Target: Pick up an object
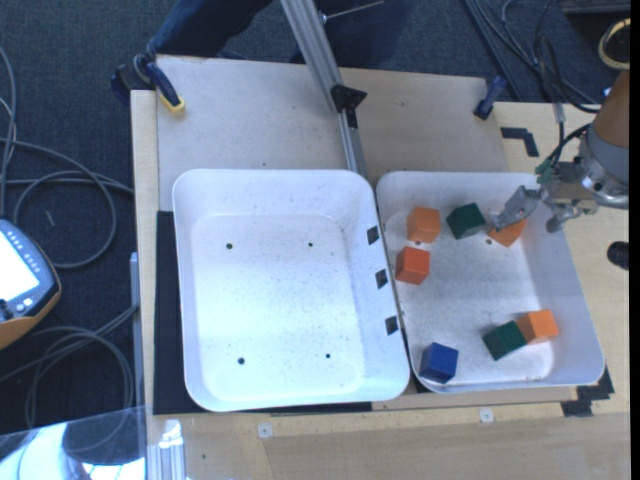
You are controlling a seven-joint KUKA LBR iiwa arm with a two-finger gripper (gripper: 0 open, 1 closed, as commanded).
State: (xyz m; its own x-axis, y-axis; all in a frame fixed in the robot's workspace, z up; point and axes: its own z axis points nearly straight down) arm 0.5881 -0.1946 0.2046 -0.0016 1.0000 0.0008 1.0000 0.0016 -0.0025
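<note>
The gripper [528, 213] sits over the upper right of the right bin [570, 298], a grey metal thing with two thin fingers spread apart. One finger [516, 208] is down right against an orange block [507, 233]. The block pokes out below it, but I can't tell if it's actually pinched, so I'm calling the fingers open with nothing clearly held. Behind it the grey arm [610, 158] runs off the right edge of the frame.

Just left of that block is a dark green cube [465, 220], tilted a bit, then another orange cube [424, 224] further left, and a redder orange one [412, 265] just below that. Lower right in the same bin, a green block [503, 339] and an orange one [541, 324] are touching each other. A blue cube [439, 361] sits near the bottom left corner of that bin. All of them look like matte, blocky foam or wood pieces.

Both bins are shallow white plastic with rounded corners and speckled floors. The left bin [200, 268] has a few dark dots on its floor. They sit on a pale wood bench [250, 118], with a metal pole [315, 48] slanting in from the top.
</note>
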